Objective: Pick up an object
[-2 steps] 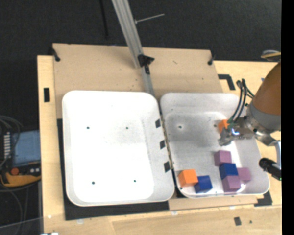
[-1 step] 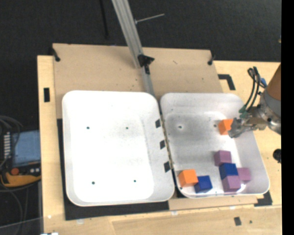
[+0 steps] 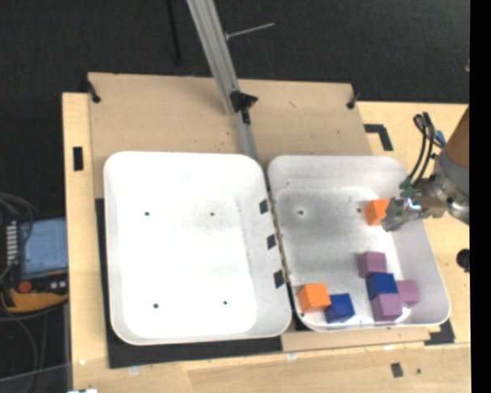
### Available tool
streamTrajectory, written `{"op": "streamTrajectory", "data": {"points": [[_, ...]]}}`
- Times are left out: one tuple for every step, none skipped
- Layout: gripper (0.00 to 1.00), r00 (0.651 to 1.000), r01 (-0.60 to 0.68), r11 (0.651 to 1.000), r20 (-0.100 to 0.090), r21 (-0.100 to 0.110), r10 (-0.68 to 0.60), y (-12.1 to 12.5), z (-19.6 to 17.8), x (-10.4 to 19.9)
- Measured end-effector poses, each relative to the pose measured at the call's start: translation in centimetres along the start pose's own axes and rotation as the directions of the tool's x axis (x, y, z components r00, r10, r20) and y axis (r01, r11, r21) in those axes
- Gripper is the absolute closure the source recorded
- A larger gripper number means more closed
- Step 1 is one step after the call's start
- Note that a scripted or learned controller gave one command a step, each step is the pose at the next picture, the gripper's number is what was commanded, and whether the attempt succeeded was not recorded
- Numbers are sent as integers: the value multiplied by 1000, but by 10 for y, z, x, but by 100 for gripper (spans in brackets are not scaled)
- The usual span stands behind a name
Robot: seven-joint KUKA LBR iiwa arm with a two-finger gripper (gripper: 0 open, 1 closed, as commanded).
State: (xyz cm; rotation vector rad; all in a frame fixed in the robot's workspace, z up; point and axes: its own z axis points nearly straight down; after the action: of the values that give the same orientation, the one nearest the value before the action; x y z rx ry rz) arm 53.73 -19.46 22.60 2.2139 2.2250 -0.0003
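Observation:
My gripper [image 3: 395,214] reaches in from the right over the right bin [image 3: 327,178], near its right wall. An orange block [image 3: 376,211] sits right at the gripper's tip, touching or overlapping it in this view. I cannot tell whether the block is gripped or only beside the tip. Toward the bin's front lie another orange block [image 3: 314,296], a blue block [image 3: 340,307], a second blue block [image 3: 381,284] and three purple blocks [image 3: 371,263], [image 3: 386,305], [image 3: 407,291].
The left bin [image 3: 184,244] lies beside the right one, with a divider edge between them. A slanted metal pole [image 3: 217,56] rises behind the bins. Cables and a blue box [image 3: 45,248] sit off the bench's left edge.

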Motion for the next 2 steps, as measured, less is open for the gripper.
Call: {"op": "streamTrajectory", "data": {"points": [[100, 1000, 2, 1000, -3, 0, -2, 10, -4, 61], [100, 1000, 3, 1000, -5, 1, -3, 5, -5, 120]]}}
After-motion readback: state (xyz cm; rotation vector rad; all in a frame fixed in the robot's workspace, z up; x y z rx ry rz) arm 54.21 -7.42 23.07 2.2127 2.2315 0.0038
